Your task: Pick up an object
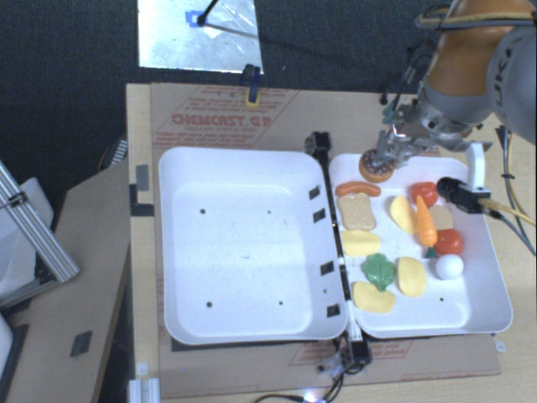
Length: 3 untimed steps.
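Note:
The right bin holds several toy foods. A round brown donut lies at its far left corner, with my gripper just above it and touching or nearly touching its top. Nearer lie a red sausage, a bread slice, a yellow banana piece, an orange carrot, a red pepper, a tomato, a white egg, a green broccoli and yellow pieces. Nothing shows between the fingers.
The left bin sits beside the right one, joined by a black divider. A black part with a white bracket hangs over the right bin's far right side. Cables trail off to the right. A shiny sheet lies beyond the bench.

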Each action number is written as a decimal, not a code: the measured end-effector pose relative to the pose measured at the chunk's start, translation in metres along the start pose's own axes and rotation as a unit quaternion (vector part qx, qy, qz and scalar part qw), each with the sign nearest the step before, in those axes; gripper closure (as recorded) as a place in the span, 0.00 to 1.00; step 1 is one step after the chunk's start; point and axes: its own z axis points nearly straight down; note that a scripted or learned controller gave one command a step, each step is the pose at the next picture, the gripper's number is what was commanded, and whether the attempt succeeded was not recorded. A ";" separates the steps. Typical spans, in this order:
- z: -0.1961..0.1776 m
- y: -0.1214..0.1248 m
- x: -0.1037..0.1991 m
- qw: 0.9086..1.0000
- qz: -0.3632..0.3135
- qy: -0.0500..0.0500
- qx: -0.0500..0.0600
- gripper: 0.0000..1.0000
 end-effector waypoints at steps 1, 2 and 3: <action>0.125 -0.088 -0.038 1.000 0.004 0.000 0.009 1.00; 0.048 -0.133 -0.032 1.000 0.001 0.000 -0.002 1.00; 0.053 -0.114 0.006 1.000 -0.002 0.001 -0.001 1.00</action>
